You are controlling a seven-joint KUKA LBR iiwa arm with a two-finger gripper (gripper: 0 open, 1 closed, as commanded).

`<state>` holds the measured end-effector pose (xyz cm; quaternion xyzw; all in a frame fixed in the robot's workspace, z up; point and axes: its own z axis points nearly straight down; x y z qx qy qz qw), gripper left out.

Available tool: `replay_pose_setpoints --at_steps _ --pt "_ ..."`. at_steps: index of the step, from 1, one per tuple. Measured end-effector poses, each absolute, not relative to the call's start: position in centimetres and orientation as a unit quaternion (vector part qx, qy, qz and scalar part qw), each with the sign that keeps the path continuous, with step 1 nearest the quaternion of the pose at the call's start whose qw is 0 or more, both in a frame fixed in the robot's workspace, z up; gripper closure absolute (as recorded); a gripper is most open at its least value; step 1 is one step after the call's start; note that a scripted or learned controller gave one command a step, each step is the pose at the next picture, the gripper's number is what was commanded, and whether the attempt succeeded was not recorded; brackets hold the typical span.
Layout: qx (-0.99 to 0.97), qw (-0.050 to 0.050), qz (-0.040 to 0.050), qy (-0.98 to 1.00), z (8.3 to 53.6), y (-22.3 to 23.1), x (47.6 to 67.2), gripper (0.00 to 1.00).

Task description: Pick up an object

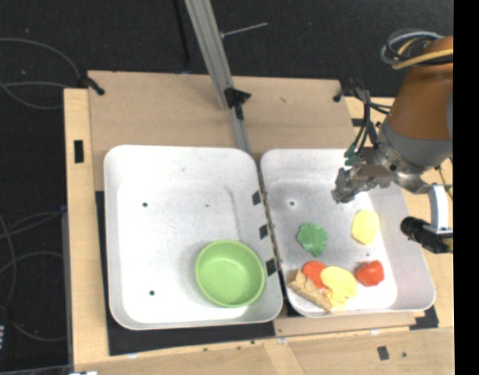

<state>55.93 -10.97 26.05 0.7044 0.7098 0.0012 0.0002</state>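
The grey two-finger gripper (347,191) (whether spread or pinched cannot be told) hangs over the right white bin (302,170), near the small yellow plastic fruit (365,226), likely light, slippery, best gripped across its middle

Gripper (347,190) above right bin (302,170), near yellow object (365,226)

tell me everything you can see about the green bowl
The green bowl is round, light green, smooth and plastic-looking, with a plain rim and a slightly darker inside. It stands upright, mouth up, nothing visible in it. It sits on the floor of the left bin, in its near right corner, close to the wall shared with the other bin. Nothing but the bin touches it; the gripper is over the other bin, well away.
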Motion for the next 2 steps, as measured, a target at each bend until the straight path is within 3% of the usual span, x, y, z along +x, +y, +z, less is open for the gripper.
replay_pose_setpoints --at_steps 2 --pt "0.704 0.0 0.001 0.71 24.8 -0.9 56.9 1.0"
